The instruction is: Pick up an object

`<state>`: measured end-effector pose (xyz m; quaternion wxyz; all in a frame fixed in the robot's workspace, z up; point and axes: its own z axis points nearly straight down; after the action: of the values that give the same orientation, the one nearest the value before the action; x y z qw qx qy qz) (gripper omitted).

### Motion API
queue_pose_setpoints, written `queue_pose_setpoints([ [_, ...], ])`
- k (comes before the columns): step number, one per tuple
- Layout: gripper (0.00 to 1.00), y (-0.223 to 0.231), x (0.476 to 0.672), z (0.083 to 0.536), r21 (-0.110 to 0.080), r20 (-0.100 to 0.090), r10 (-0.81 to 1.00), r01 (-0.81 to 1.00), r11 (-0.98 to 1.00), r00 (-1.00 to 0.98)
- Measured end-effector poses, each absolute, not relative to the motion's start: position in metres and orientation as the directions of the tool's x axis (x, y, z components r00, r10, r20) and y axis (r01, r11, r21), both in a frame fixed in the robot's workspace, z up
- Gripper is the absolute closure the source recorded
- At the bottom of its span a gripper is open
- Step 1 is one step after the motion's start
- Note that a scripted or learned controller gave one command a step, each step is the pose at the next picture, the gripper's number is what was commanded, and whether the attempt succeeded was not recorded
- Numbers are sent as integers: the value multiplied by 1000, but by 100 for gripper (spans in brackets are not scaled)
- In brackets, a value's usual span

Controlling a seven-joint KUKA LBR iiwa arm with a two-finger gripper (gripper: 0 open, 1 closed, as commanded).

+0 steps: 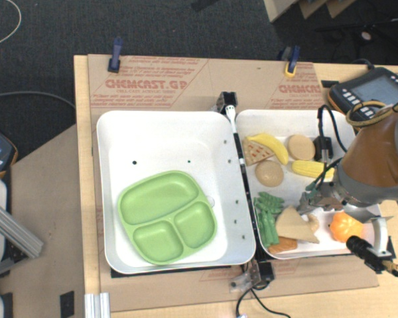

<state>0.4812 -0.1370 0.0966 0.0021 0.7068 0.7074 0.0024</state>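
Crowding the right bin [278, 116], food leaves little room.

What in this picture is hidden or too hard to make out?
- Gripper: its tip sits under the arm's wrist, too small and shadowed to read.
- Orange fruit: partly covered by the arm.
- Corn cob: right end hidden behind the arm.
- Right bin: far side blocked by the arm.

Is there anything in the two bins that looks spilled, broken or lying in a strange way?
Nothing stands out. The green divided plastic tray lies flat in the left white bin. The toy foods, such as the yellow banana and green bean bundle, lie loosely but inside the right white bin.
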Motion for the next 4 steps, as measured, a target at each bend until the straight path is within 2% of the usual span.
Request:
queue_pose_setpoints([
  [1, 100, -180, 480, 86, 3, 0, 1000, 1000, -2, 2],
  [2, 100, -95, 486, 87, 6, -1, 1000, 1000, 5, -5],
  [3, 100, 14, 490, 190, 10, 2, 1000, 1000, 10, -10],
  [4, 100, -18, 526, 185, 4, -2, 1000, 1000, -1, 1],
])
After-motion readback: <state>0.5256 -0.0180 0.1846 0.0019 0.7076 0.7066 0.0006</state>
